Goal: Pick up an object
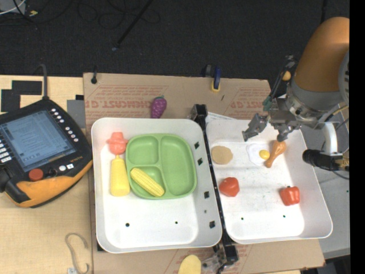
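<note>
The orange drumstick (275,153) lies in the right bin (308,224), near its far edge, just beside a fried egg (259,153) with a yellow yolk. The hand (268,129) hangs over this corner with its two fingers spread wide; one dark finger (254,128) points toward the left and the other stands just above the thick end of the drumstick. Nothing is between the fingers, so the hand holds nothing.

The drumstick seems the likely target, because it is the nearest thing under the hand. To do the step well, the hand should probably come down with the fingers on both long sides of the drumstick, across its narrow middle, and not along its length. The egg is very close, so one finger could land on it or push it; a small shift toward the right side may help.

The other things in this bin, a tan cookie (222,154), a red tomato (229,186) and a red pepper (290,196), lie well apart and should not disturb the grasp.
</note>
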